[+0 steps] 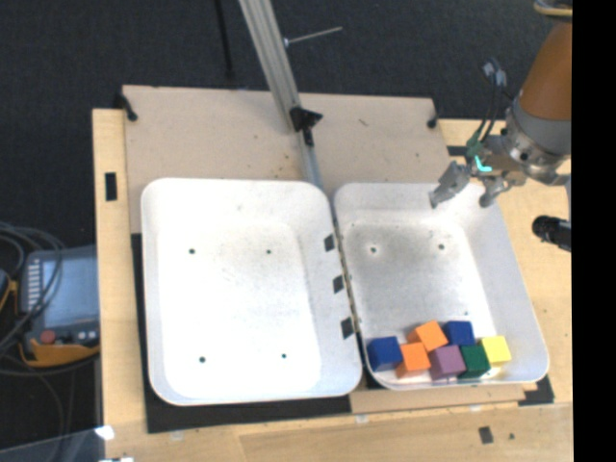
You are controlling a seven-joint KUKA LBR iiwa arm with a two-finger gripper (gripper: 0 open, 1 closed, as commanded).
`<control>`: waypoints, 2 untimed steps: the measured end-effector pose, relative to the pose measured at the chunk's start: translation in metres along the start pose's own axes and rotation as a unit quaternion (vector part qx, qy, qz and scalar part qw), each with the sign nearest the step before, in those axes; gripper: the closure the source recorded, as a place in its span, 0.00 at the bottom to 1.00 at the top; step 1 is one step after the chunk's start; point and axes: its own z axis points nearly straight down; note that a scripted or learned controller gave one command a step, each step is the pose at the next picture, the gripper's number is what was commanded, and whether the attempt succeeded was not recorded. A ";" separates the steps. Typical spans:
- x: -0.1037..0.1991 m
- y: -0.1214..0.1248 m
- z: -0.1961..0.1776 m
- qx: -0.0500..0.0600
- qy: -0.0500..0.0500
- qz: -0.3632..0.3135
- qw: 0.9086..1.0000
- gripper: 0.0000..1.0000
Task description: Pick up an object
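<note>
Several small coloured cubes cluster in the near corner of the right bin (500, 258): a blue cube (384, 351), two orange cubes (430, 335) (415, 356), a second blue cube (459, 332), a purple cube (447, 361), a green cube (474, 358) and a yellow cube (496, 348). My gripper (468, 192) hangs over the far right edge of that bin, well away from the cubes. Its two grey fingers (447, 186) are spread apart and hold nothing.
The left bin (159, 258) lies beside the right one, joined by black clips at the middle. A slanted aluminium post (274, 56) rises behind the bins. A handheld control pendant (53, 301) with cables sits off the bench's left edge.
</note>
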 end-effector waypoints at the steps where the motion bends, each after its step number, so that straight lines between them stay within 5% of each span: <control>1: -0.001 0.001 -0.003 -0.002 -0.001 -0.001 1.000 0.00; 2: 0.004 -0.002 0.058 0.001 -0.001 0.001 1.000 0.00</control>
